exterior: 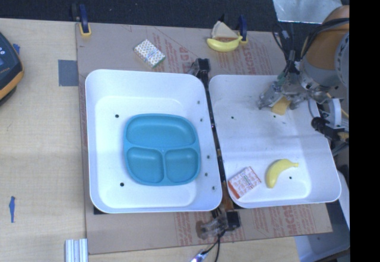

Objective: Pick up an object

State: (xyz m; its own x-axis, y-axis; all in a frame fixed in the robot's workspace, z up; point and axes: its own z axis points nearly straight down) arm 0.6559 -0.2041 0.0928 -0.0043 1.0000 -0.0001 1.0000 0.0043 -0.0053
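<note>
My gripper [278, 99] hangs low over the back part of the right bin [320, 195], with the arm coming in from the right. A small tan-yellow block [280, 107] sits right at the gripper's tip; whether it is gripped or just lying beneath is unclear. A yellow banana [280, 170] lies near the front of the same bin. Just left of the banana rests a red-and-white packet [244, 182], against the bin's front left wall. In the left bin [101, 136] lies a blue divided plate [161, 149].
Outside the bins, on the cardboard behind them, are a second banana with a wedge-shaped item [224, 41] and a small patterned packet [149, 52]. A black-and-yellow device [7, 68] sits at the far left edge. Clamps stand at the bins' junction.
</note>
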